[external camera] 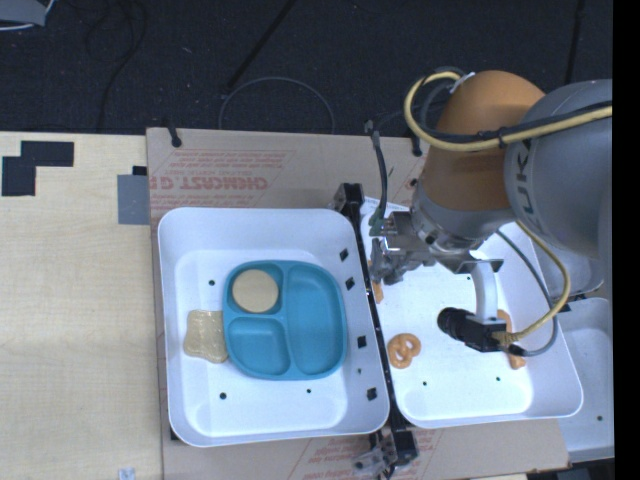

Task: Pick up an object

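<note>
Gripper (388,260) over right bin (540,393) near the divider; grasp state unreadable. Twisted pretzel (404,350) nearby. Left bin (190,238): glossy blue 3-compartment tray (300,328), round cracker (254,290).

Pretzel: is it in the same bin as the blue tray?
No. The pretzel lies in the right bin, while the blue tray sits in the left bin.

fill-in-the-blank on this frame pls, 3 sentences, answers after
1. The blue tray sits in the ____ bin.
2. The round cracker lies in one of the tray's ____ compartments.
3. The pretzel lies in the ____ bin, below the hand.

Answers: left; three; right
</note>
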